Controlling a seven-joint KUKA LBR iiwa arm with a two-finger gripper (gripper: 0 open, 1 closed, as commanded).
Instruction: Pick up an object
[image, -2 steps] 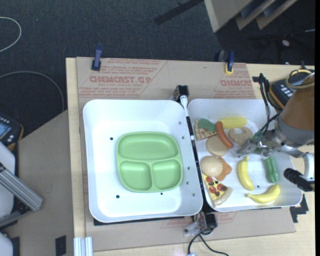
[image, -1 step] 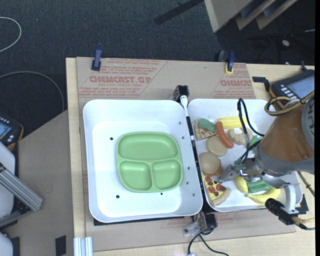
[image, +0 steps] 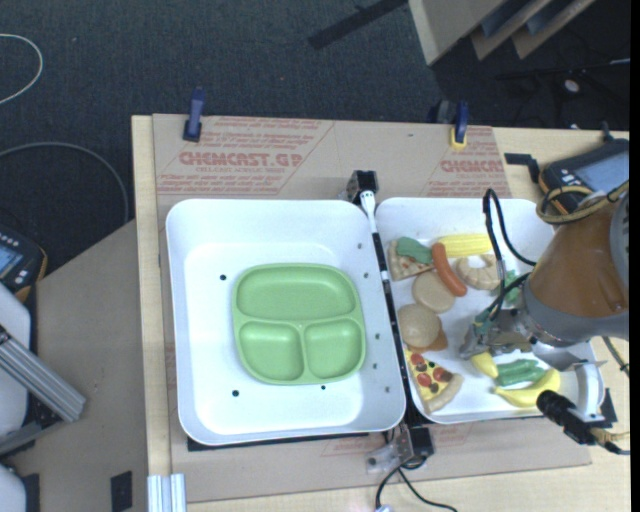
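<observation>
Gripper (image: 487, 335) low in right bin (image: 425, 213), over yellow banana (image: 528, 393)

The arm (image: 585, 275) runs off the frame at three o'clock, so its upper reach is cut away. Its bulk covers the right bin's (image: 425, 212) far side, from about two to four o'clock, and whatever lies there can't be made out. The gripper (image: 492, 335) sits low among the toy food, too blurred and tangled with cable to tell how its fingers stand. A yellow piece (image: 527, 392) and a green piece (image: 518, 372) at five o'clock are half under the wrist, their shapes unclear. The corn cob's (image: 466, 244) right end slips behind the arm. At nine o'clock, a dark device (image: 18, 262) is clipped by the frame's edge.
</observation>
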